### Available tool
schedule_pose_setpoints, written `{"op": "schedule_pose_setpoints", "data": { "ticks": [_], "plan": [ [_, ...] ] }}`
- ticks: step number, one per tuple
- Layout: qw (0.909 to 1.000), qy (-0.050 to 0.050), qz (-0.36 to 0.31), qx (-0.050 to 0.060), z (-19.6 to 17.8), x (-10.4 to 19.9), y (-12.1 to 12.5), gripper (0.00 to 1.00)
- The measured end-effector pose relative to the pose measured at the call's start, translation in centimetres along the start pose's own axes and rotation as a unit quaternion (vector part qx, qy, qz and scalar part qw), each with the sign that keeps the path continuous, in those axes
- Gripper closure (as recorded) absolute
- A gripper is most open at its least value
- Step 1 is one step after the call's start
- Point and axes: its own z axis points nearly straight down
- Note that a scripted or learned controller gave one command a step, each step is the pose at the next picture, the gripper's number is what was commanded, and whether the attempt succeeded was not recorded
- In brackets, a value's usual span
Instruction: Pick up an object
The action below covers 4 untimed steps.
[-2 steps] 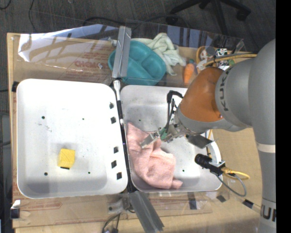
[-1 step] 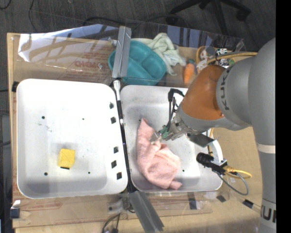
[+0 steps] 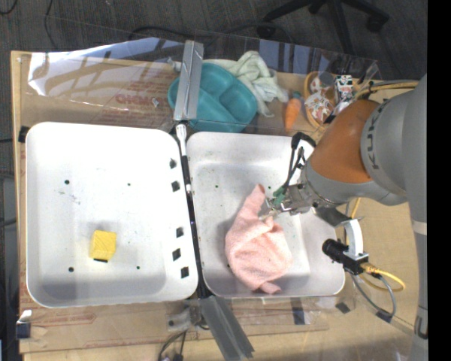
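Observation:
A crumpled pink cloth [image 3: 255, 245] lies in the right bin [image 3: 218, 164], spread toward its front edge. The cloth's upper corner rises to a point right at my gripper [image 3: 275, 201], which is down over the middle of that bin and touches or nearly touches that corner. The grey arm with its orange band [image 3: 346, 153] comes in from the right above the bin's right wall. A small yellow block [image 3: 103, 245] rests alone in the left bin [image 3: 83, 149], near its front left.
Behind the bins on the bench stand a teal divided tray [image 3: 214, 98], a pale green rag [image 3: 255, 74], an orange carrot-like item [image 3: 293, 113] and some small clutter [image 3: 322, 100]. A clear plastic sheet [image 3: 98, 77] lies at the back left.

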Motion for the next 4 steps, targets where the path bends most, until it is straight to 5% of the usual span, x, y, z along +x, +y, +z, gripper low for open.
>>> {"op": "schedule_pose_setpoints", "data": {
  "ticks": [1, 2, 3, 4],
  "plan": [
    [1.0, 0.0, -0.003, 0.002, -0.7, 0.1, 0.0, 1.0],
    [0.9959, -0.001, -0.091, -0.002, 2.0, -0.7, 3.0, 1.0],
    [0.9959, -0.001, -0.091, -0.002, 2.0, -0.8, 3.0, 0.0],
    [0.9957, 0.0, -0.093, -0.001, 1.2, -0.7, 3.1, 1.0]
  ]
}}
